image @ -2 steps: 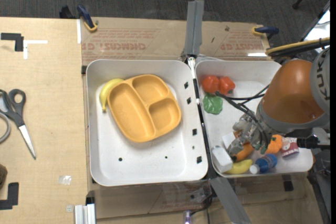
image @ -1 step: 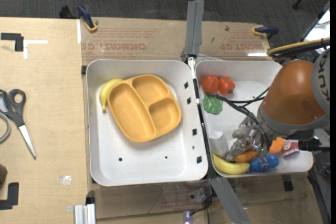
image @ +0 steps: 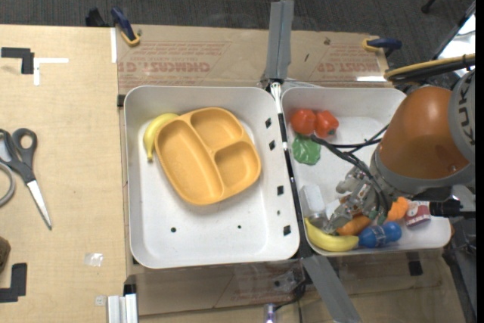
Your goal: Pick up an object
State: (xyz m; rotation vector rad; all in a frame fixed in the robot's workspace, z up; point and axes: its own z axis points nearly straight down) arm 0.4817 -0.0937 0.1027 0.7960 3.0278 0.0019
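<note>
Pincer is down in the near corner of the right white plastic bin, over a pile of small toys: a yellow plastic banana, an orange carrot-like piece and a blue ball; whether it is spread or pressed together, I cannot tell. The likely pick, the banana, looks light, stiff and smooth, so probably slippery; best taken across its curved middle, though the bin wall and the touching orange piece crowd it. Red tomato toys, a green leafy piece and loose black cables lie farther back; the left bin holds a yellow divided plate, and grey scissors sit on the counter.
</note>
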